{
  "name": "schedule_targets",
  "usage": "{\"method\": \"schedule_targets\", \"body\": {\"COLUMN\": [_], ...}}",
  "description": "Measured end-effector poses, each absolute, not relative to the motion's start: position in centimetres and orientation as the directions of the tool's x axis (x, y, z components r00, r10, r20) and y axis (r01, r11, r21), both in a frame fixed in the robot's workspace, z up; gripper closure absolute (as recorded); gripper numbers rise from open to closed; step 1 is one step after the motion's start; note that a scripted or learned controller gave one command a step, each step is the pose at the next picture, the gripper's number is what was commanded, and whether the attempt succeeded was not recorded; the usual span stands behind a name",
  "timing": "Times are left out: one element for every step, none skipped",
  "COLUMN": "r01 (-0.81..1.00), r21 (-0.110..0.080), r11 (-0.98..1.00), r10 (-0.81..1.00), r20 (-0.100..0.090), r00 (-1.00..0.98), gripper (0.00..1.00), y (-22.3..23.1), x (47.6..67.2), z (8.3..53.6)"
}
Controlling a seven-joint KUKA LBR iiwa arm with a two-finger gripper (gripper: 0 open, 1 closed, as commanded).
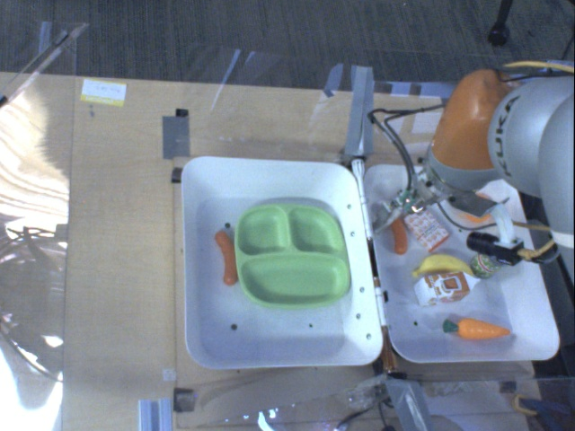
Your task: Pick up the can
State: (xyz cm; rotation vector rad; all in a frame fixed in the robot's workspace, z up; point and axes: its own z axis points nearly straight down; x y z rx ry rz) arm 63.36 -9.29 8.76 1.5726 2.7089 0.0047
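The can (446, 287), white with a brown label, lies on its side in the middle of the right bin (530, 330). My gripper (403, 210) hangs low over the bin's far left part, above a red-and-white packet (428, 231) and a small sausage (398, 235). It is well behind and left of the can and apart from it. The grey arm with its orange band (467, 124) reaches in from the right and hides the bin's far right corner.
A banana (442, 264) lies right behind the can, touching it. A carrot (477, 329) lies near the front wall, and a small dark-green round thing (485, 267) sits right of the banana. The left bin (207, 330) holds a green divided plate (293, 255) and another sausage (227, 257).
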Motion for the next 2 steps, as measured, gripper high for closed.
{"method": "schedule_targets", "body": {"r01": [0.872,0.871], "r21": [0.009,0.019], "r11": [0.49,0.491], "r10": [0.872,0.871], "r20": [-0.006,-0.011], "r00": [-0.49,-0.491], "gripper": [0.0,1.0], "y": [-9.3,-9.2], "x": [62.0,62.3], "z": [8.8,10.2]}}
